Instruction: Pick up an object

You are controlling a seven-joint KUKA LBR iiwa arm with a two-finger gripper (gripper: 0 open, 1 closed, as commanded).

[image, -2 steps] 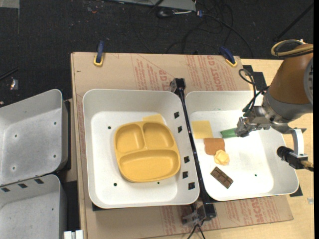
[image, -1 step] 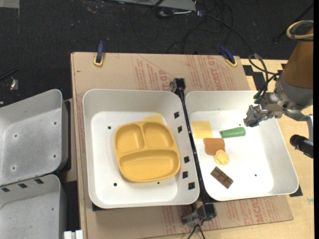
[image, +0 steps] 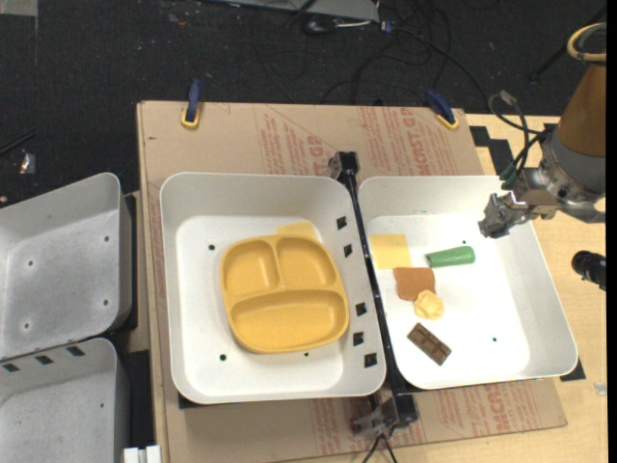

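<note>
Pincer [image: 495, 218]: hangs over the upper right part of the right bin [image: 549, 287], on the arm [image: 578, 152] reaching in from the right. Whether it is open or closed cannot be told at this size and angle; nothing is seen lifted in it.

Green piece [image: 450, 256]: elongated, lying flat on the bin floor, near the pincer and a little below and left of it. Nearest candidate for the pick.

Pale yellow square [image: 389, 251]: flat, at the left side of the same bin, beside the divide.

Brown square [image: 415, 282]: just below the yellow square.

Small yellow lump [image: 428, 305]: touching or nearly touching the brown square's lower edge.

Dark brown bar [image: 428, 343]: lower down, apart from the rest.

Left bin [image: 183, 258]: holds a yellow compartment tray [image: 285, 293], with a pale yellow piece [image: 298, 230] showing past its upper edge.

Surface [image: 251, 133]: cardboard sheet under both bins.

Progress, as judged: the pick is not yet done. All pieces rest in the bins. Left to do: descend onto one piece, grip, lift.
</note>
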